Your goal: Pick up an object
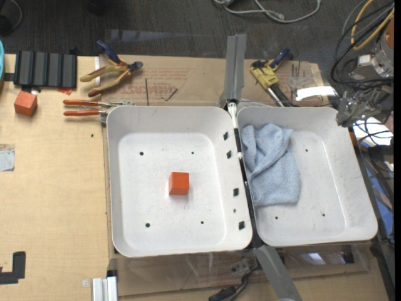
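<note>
While the orange cube sits in the left bin, the pincer hovers well apart — grip unreadable.

light: bright, even, from above | glare: white bins near washed out on their floors | shadows: soft and short under the orange cube and towel | focus: centre sharp, right edge cluttered and slightly blurred | floor at top dim

The scene is being viewed by one fixed camera from above, at a slant, looking down on the tabletop. Both white bins are being framed whole from moderate height, with floor beyond the tabletop's far edge.
</note>
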Tool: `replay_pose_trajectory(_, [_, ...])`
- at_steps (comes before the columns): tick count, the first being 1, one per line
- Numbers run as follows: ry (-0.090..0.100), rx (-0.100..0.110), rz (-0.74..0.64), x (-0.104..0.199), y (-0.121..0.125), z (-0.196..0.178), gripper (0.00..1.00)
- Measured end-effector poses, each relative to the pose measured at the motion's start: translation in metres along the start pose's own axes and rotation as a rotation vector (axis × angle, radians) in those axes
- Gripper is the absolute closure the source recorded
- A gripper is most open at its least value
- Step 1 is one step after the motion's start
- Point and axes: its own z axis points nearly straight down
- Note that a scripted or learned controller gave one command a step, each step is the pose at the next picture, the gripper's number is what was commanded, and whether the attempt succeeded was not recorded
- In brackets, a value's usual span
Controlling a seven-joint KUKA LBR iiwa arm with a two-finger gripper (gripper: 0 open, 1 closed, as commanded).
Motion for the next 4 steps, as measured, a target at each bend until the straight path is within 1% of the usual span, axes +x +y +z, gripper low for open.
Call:
replay_pose_trajectory(1, [0.000, 0.000, -0.215, 0.000, 0.000, -0.002, 1.00])
replay_pose_trajectory(2, [-0.002, -0.002, -0.522, 0.000, 0.000, -0.022, 1.00])
replay_pose_trajectory(3, [-0.004, -0.004, -1.012, -0.009, 0.008, -0.034, 1.00])
replay_pose_trajectory(4, [-0.003, -0.005, -1.240, 0.010, 0.046, -0.088, 1.00])
